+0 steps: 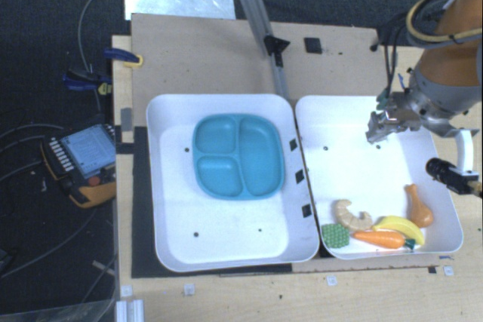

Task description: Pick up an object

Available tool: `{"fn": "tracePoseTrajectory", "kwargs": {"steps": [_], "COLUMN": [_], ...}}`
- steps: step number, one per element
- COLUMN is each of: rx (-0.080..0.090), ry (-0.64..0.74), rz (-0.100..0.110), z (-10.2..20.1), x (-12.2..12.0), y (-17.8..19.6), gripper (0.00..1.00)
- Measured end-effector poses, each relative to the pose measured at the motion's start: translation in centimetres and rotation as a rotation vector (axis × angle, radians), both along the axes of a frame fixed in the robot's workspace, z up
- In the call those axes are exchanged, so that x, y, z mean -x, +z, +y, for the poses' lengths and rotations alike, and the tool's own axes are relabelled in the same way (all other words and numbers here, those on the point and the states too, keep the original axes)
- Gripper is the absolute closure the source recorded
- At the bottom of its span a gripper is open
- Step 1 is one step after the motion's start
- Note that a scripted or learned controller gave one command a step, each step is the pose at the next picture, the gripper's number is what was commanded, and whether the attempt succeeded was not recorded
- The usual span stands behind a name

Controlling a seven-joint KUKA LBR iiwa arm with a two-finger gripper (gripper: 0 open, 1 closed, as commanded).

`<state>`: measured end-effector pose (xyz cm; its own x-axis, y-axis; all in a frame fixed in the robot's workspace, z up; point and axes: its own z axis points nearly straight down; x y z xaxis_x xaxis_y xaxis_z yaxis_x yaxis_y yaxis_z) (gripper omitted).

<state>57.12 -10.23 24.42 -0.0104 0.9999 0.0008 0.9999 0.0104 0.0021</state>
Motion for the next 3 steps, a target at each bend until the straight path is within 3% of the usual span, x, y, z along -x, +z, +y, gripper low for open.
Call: {"fn": "tracePoseTrajectory", "kwargs": {"steps": [2, 3], "rx": [0.0, -0.001], "ry": [-0.002, 0.0], "rz": [0.002, 0.0], "z": [10.3, 15.4], "x": [2.1, 2.0], "y": [-2.0, -1.0], "gripper": [1.0, 1.0]}}
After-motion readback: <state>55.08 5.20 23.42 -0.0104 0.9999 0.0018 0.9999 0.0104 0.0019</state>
